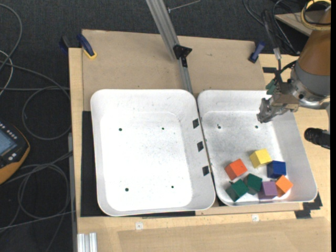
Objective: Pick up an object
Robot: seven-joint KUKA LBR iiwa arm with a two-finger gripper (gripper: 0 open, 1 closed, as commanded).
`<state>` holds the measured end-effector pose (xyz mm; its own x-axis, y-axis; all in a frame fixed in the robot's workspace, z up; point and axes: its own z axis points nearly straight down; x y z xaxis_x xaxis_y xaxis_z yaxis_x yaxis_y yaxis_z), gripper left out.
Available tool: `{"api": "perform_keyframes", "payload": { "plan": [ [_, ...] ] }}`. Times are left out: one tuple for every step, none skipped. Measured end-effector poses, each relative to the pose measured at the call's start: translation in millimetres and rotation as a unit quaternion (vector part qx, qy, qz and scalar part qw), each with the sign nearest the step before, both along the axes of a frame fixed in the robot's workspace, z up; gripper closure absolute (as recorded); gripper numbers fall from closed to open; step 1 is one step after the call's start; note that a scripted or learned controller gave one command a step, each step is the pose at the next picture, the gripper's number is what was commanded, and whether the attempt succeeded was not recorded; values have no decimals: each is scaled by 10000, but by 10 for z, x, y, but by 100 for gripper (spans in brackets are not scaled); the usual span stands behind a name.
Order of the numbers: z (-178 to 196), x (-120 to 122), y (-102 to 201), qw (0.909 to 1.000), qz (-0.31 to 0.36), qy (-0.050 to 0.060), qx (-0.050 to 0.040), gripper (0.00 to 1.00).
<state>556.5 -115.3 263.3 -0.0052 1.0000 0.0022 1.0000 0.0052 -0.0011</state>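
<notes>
No brand, label or writing can be read anywhere in the frame.

The objects for picking are small coloured blocks, all lying in the lower part of the right bin [294,140], in the lower right of the frame. They form a loose cluster. The yellow block [260,157] is the uppermost one, and the red-orange block [236,168] lies to its lower left, a little apart. The blue block [276,168] is just below and right of the yellow one, and the orange block [284,184] sits below the blue one, near the bin's lower edge. Two dark green blocks [245,186] lie close together in the middle of the cluster, and the purple block [269,188] is just to their right, beside the orange one.

The gripper [266,113] hangs over the upper right part of the right bin, well apart from the blocks. Nothing is seen between its fingers; how wide they stand I cannot tell.

The left bin [100,140] fills the middle left of the frame.
</notes>
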Motion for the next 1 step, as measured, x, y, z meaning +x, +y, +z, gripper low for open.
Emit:
{"api": "perform_keyframes", "payload": {
  "plan": [
    [-34,104,577,10000,12,0,3,100]
  ]
}}
